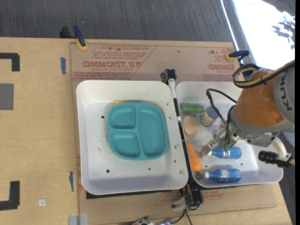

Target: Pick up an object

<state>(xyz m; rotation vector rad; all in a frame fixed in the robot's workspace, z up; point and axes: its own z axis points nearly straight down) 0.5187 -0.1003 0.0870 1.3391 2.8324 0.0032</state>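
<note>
Two blue bottles (224, 174) lie by the right bin's (262, 176) front edge; your gripper (213, 144) hangs low over the upper one, maybe to grab it; whether it's open, you can't tell.

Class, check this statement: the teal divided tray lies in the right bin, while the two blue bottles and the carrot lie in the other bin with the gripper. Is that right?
Not quite. The camera view shows the teal divided tray in the left bin. The two blue bottles and the carrot lie in the right bin, with the gripper.
</note>
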